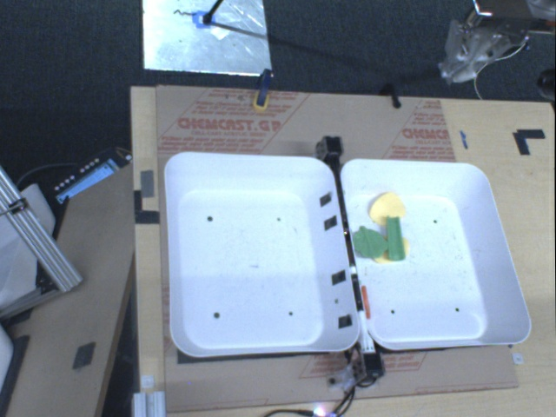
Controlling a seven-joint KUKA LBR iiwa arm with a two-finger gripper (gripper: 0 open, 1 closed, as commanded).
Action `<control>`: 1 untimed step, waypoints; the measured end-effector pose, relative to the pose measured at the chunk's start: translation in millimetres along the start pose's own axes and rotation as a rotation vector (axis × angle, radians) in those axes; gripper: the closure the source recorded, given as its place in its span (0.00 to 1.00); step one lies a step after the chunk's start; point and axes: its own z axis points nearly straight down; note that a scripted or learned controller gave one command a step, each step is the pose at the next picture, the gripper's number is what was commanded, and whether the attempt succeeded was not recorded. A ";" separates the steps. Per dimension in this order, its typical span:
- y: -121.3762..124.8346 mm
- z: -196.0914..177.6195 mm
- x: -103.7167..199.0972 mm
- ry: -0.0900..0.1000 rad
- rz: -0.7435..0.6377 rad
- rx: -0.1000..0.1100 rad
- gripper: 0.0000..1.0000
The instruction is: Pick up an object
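The claw [469, 59] hangs up at the far right corner, its grip impossible to tell; the green and yellow pieces [384, 233] lie well below it in the right bin [486, 320].

gripper [476, 57] parked high at top-right corner of frame, arm mostly cropped (finger state unreadable, too blurred), nothing visibly held

Two white bins sit side by side on the bench: the left bin [252, 254] and the right bin [434, 259]. The right bin holds three small things in one cluster: one yellow piece [387, 206], one green block [395, 238] standing beside it, and one flat green piece [370, 242]. One gripper [486, 33] appears at the top right.
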 end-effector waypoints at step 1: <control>-114.8 -2.3 27.9 0.007 -0.019 0.001 1.00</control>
